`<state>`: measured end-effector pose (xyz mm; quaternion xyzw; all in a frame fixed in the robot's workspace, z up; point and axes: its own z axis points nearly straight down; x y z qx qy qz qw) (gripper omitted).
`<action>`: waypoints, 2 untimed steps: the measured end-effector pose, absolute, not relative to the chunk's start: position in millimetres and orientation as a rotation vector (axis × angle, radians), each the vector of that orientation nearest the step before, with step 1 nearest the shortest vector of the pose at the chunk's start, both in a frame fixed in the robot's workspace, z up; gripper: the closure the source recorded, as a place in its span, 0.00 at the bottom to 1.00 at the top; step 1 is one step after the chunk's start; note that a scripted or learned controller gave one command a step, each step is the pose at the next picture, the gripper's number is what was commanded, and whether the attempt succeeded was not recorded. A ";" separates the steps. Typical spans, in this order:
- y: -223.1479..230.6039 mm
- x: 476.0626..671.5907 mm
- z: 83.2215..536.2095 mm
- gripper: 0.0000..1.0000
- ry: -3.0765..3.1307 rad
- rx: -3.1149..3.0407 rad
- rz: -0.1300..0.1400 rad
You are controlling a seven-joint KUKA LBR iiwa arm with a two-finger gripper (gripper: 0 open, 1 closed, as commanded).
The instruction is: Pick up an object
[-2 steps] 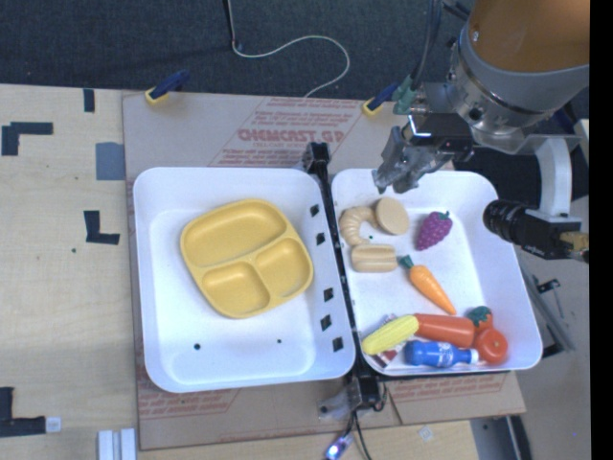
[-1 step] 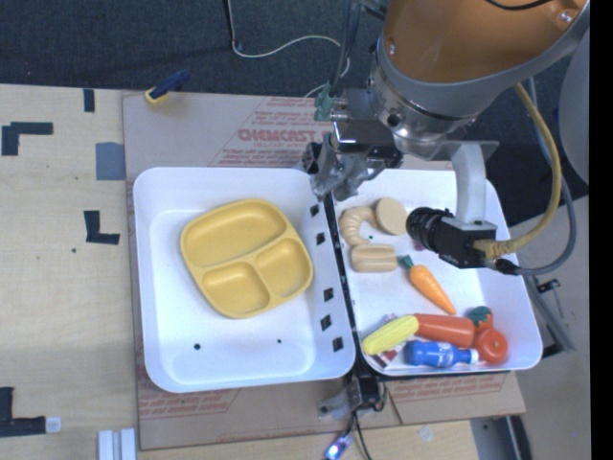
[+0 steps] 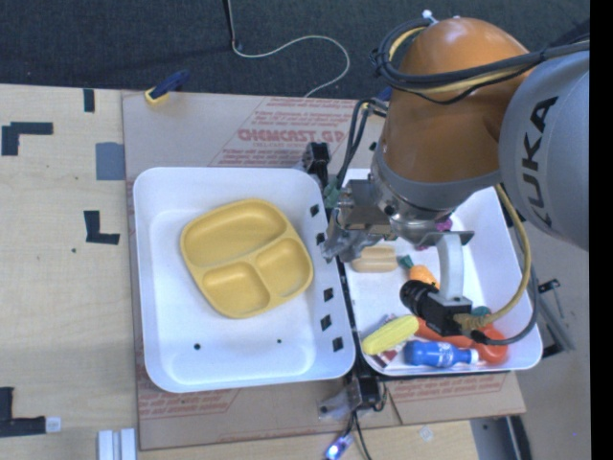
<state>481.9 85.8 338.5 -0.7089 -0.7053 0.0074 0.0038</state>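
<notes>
Orange-and-grey arm (image 3: 450,103) takes up most of the right side, hanging low over the right bin (image 3: 503,247), so I'd guess that's the bin it's working. Left bin (image 3: 153,286) just has the yellow plate (image 3: 247,257), which is wide and shallow and imo a bad pick for a two-finger grab. The gripper (image 3: 347,230) sits right at the wall between the two bins. Honestly I can't tell if it's open or closed, the wrist hides too much. Nothing is visibly held, so I'd call this the approach, pick not made yet. The closest candidate is the tan block (image 3: 375,260), lying in the right bin just beside the gripper, near that dividing wall. I'd go for that one: line up across its short side, come straight down, and keep off the wall so nothing catches the rim. The corn (image 3: 391,333), blue bottle (image 3: 436,356) and carrot (image 3: 420,278) are crowded together at the near end, so grabbing there risks pinching two things or knocking one away.
</notes>
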 end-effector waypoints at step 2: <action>67.0 484.3 514.6 1.00 -2.233 -2.225 -0.024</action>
